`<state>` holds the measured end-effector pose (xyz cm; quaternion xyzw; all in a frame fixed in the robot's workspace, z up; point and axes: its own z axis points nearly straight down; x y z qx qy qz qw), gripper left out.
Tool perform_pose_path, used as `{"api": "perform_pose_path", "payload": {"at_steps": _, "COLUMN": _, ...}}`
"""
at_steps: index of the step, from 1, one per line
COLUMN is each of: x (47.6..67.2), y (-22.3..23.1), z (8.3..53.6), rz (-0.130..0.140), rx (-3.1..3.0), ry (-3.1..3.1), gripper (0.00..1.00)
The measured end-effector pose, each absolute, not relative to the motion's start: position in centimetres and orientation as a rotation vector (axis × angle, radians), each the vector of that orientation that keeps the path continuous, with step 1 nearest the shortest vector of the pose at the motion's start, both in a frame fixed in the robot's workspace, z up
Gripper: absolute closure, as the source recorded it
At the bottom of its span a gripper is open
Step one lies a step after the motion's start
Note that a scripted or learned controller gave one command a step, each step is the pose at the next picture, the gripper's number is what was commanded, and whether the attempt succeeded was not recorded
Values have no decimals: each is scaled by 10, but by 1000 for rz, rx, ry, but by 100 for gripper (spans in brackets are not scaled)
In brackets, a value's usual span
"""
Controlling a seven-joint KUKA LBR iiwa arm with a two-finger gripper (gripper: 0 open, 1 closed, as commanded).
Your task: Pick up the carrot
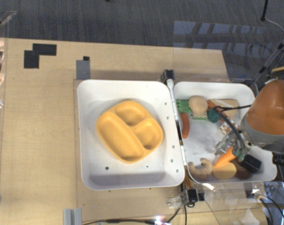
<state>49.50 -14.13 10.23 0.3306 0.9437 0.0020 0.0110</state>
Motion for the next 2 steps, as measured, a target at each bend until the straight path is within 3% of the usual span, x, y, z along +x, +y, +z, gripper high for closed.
{"api": "perform_pose_path", "payload": {"at_steps": 1, "x": 496, "y": -58, "z": 186, "rz": 9, "rx": 1491, "ry": 2756, "gripper": 100}}
{"api": "perform_pose_path", "payload": {"at_steps": 2, "x": 495, "y": -60, "z": 186, "rz": 6, "rx": 1494, "ry": 2755, "gripper": 0}}
